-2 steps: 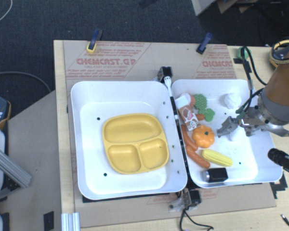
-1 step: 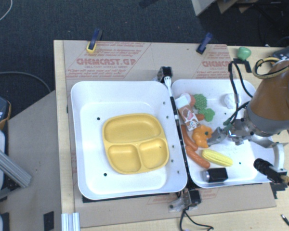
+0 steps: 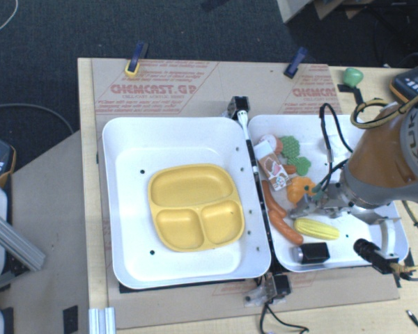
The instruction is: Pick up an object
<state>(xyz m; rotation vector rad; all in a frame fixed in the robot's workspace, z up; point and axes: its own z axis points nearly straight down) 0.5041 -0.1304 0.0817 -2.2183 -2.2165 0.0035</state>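
Over the right bin (image 3: pixel 393 245) we see the gripper (image 3: pixel 311 202) low among the toy food, just beside the orange piece (image 3: pixel 299 186) and above the yellow corn (image 3: pixel 319 228); its grasp we cannot tell. Beside it, the left bin (image 3: pixel 118 186) holds a yellow divided tray (image 3: pixel 195 206).

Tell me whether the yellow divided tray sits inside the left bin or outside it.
Inside. The yellow divided tray lies flat on the floor of the left bin, with white rim showing all around it.
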